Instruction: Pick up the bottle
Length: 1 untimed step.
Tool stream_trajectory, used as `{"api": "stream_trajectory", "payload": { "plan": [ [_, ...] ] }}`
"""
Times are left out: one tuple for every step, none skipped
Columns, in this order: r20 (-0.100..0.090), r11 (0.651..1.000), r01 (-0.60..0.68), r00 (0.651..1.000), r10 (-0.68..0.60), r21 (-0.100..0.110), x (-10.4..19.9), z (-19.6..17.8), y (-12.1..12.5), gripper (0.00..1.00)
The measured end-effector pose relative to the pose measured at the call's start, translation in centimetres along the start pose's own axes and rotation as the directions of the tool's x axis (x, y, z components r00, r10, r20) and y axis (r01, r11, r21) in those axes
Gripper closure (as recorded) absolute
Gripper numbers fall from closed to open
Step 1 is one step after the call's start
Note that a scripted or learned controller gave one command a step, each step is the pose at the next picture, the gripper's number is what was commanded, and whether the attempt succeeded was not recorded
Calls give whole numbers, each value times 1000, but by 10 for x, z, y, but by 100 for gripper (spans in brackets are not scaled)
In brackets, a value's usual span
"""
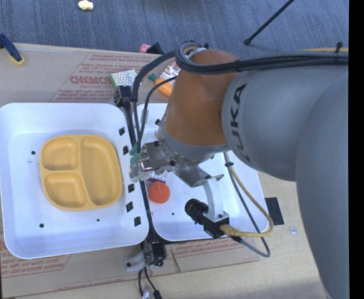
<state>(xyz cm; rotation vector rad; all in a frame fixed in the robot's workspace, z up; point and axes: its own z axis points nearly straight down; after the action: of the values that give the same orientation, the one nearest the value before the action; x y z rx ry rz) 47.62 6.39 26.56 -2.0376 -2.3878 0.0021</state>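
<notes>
You can read two pieces of lettering here. On the grey arm, just beside the orange band, dark capital letters run up the casing; "UKA" is plain, and the first letter is cut off by the curve of the housing, so you get the maker's name only in part. On the brown cardboard sheet lying under the white bins, red print stands near the far edge above the left bin; the largest word seems to begin "CHEMC", but it is too blurred for you to trust beyond that. Smaller red lines around it and along the cardboard's near edge cannot be made out.
</notes>
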Motion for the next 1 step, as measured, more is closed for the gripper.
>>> {"api": "stream_trajectory", "payload": {
  "plan": [
    [0,1000,21,1000,-21,1,-48,11,-8,100]
  ]
}}
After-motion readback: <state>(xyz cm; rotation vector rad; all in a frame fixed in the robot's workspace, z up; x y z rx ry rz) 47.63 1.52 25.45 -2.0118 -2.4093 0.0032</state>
